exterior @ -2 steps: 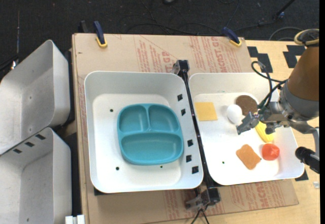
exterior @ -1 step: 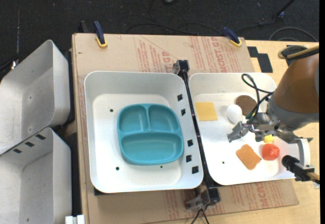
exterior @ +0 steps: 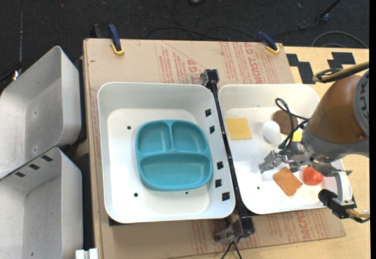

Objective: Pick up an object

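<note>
My gripper [exterior: 276, 161] is low in the right bin [exterior: 252, 196], its metal fingers spread apart over the bin floor with nothing between them. Just below and right of the fingertips lies a tan toast-like piece [exterior: 286, 181]. A red-orange object [exterior: 312, 177] sits to its right, partly under the wrist. A white egg-shaped object [exterior: 271, 131] rests above the gripper, with a brown object [exterior: 284, 120] behind it. A flat yellow cheese-like square [exterior: 238, 128] lies at the bin's upper left.
The left bin [exterior: 117, 193] holds a teal divided plate [exterior: 174, 154]. A black divider rail [exterior: 222, 146] runs between the bins. Two spare white bins [exterior: 35, 134] stand off the bench to the left. The arm's orange and grey body [exterior: 341, 117] overhangs the right bin's right side.
</note>
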`<state>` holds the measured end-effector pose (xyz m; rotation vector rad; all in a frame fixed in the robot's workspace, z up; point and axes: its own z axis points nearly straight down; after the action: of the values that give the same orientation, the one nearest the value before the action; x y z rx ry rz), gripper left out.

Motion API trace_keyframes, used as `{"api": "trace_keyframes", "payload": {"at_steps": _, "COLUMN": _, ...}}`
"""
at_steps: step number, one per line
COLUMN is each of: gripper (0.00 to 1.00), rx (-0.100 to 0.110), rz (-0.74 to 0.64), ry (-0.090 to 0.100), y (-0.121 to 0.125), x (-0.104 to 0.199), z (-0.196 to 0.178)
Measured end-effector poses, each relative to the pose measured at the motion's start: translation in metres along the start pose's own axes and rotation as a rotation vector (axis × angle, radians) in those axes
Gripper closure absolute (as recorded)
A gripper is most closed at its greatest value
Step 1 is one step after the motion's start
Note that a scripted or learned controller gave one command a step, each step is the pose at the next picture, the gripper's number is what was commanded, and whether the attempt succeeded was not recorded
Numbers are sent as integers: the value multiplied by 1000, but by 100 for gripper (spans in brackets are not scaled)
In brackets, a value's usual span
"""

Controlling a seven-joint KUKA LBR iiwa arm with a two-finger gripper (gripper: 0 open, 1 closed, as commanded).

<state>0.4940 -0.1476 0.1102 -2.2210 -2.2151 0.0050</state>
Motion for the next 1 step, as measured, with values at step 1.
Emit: {"api": "trace_keyframes", "payload": {"at_steps": 1, "gripper": 100, "rx": -6, "rz": 1, "ry": -1, "y": 2, "x": 0, "z": -13}}
